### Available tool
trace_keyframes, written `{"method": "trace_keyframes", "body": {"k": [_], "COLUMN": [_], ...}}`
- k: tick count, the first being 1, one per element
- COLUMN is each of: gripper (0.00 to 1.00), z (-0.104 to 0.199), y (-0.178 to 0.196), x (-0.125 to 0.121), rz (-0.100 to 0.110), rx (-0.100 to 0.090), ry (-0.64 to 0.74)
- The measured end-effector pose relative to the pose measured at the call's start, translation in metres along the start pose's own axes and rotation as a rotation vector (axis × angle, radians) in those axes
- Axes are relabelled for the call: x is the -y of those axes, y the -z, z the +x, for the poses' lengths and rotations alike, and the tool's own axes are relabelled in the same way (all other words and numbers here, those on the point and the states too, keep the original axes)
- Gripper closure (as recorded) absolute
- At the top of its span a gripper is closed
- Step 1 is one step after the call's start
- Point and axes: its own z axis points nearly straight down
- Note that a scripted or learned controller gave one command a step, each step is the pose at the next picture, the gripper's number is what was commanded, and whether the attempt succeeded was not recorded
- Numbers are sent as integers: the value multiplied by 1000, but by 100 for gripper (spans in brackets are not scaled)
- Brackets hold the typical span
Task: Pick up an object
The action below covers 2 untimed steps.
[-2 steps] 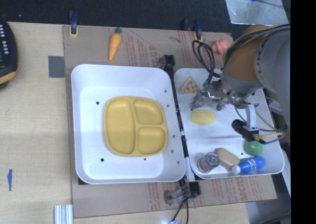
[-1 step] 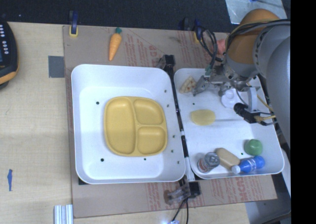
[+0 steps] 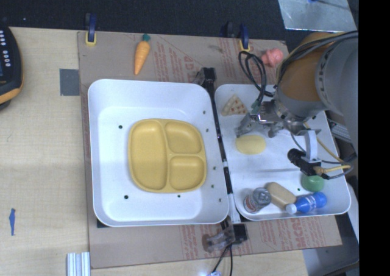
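Two shallow white bins are seen on the counter. One yellow three-compartment plastic tray lies in the left bin. Six items occupy the right bin: one pale yellow oval just below the tool, one cracker wedge, one tin can, one tan block, one blue bottle, one green ball.

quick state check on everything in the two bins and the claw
yellow divided tray: flat in left bin
pale yellow disc: lying flat, just below claw
cracker wedge: flat
can: upright
blue-capped bottle: on its side
green ball: resting
carrot: outside bins
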Motion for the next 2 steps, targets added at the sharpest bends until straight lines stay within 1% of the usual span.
{"method": "trace_keyframes", "body": {"k": [1,2], "gripper": [0,100], "z": [12,11], "y": [0,11], "x": [21,20], "rz": [-2,-4], "rx": [1,2], "ry": [0,1]}}
